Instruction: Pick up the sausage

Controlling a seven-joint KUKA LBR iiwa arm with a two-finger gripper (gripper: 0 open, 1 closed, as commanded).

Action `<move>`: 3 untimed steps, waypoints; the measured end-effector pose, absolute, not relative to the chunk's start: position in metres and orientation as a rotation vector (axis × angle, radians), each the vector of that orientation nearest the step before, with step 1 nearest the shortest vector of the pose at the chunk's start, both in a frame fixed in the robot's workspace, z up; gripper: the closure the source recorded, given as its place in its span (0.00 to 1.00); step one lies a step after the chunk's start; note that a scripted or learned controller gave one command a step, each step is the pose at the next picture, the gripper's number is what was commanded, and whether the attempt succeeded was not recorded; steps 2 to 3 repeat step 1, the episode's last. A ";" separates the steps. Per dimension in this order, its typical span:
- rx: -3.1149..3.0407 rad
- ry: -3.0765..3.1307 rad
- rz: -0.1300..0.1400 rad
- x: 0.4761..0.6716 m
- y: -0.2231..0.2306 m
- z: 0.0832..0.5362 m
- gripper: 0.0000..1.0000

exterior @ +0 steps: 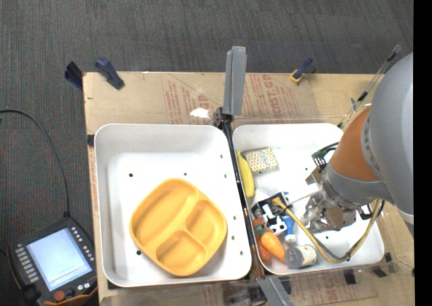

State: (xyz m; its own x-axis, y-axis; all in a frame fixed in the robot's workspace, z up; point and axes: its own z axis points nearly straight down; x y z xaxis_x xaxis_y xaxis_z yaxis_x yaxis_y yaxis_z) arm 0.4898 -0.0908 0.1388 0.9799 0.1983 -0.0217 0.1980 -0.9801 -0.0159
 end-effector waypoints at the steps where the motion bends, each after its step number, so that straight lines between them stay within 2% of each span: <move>1: -3.110 -0.314 0.043 0.490 -0.091 0.147 1.00; 3: -3.110 -0.314 0.043 0.490 -0.091 0.147 1.00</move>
